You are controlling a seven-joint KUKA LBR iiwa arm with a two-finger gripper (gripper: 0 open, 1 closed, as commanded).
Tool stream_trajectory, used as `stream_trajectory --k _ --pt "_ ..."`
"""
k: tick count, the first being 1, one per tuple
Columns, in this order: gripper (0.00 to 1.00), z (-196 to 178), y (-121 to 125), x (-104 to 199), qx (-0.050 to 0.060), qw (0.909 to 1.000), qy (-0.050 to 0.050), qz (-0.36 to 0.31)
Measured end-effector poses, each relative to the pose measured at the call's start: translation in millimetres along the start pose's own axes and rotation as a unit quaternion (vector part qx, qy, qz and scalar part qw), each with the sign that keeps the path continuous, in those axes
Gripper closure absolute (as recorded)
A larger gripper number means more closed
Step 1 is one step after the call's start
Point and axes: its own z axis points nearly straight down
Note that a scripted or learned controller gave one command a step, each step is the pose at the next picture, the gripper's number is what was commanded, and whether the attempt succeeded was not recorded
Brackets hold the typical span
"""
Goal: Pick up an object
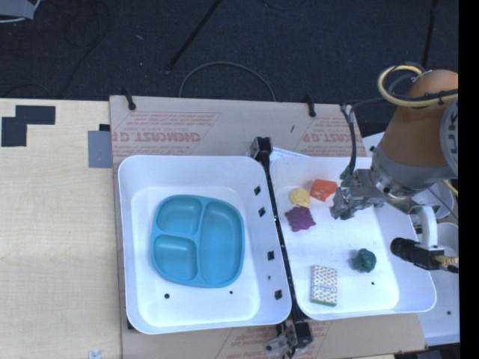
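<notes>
The right bin [408, 294] holds an orange piece [323, 189], a yellow lump [300, 197], a purple piece [300, 218], a dark green ball [365, 259] and a patterned pale box [324, 284]. My gripper [343, 206] hangs over the bin's upper middle, just right of the orange piece and above the green ball. Nothing shows between its tips, and I cannot make out how they stand.
The left bin [138, 178] holds a blue divided plate [199, 240]. A black divider [271, 223] separates the two bins. The grey and orange arm [419, 137] comes in from the right, over the right bin's far corner.
</notes>
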Motion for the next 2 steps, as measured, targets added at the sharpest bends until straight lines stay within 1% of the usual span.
stream_trajectory --k 1,2 --pt "1.00 2.4 17.5 41.6 0.000 1.0000 0.000 0.001" --pt "1.00 13.0 30.0 94.4 0.001 1.0000 0.000 0.001"
